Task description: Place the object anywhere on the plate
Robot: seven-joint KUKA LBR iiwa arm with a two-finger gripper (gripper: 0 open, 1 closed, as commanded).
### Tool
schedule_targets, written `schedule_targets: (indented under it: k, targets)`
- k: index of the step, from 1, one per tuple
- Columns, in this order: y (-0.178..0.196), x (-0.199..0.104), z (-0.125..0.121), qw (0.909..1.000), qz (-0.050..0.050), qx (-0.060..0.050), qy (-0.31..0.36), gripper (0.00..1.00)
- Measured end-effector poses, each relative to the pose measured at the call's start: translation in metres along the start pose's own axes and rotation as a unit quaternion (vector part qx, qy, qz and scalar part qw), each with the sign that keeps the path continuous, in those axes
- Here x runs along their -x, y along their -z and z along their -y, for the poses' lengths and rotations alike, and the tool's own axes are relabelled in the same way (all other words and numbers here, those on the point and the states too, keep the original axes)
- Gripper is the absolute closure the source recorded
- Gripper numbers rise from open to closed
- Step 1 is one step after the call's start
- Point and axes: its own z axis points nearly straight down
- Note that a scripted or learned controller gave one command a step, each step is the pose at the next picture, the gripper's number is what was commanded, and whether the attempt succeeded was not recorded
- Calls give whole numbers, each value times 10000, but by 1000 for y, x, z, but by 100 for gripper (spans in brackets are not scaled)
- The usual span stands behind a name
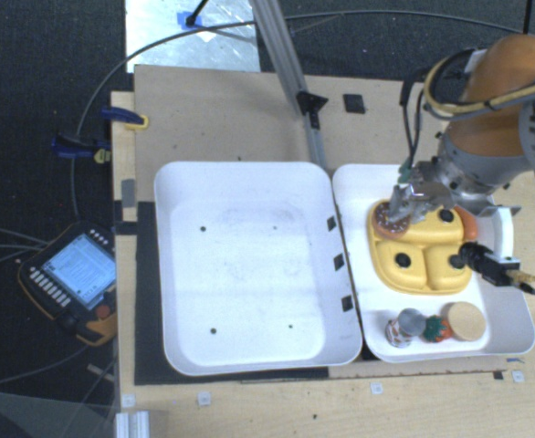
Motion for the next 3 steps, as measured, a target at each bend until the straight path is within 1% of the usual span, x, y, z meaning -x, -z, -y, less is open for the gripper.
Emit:
schedule_targets:
  k: [1, 2, 3]
  targets:
    - [-11, -53, 9, 10000, -2, 4, 6, 100]
    - [-22, -104, 25, 10000, -3, 1, 5, 100]
    - [-21, -147, 52, 10000, -3, -4, 5, 100]
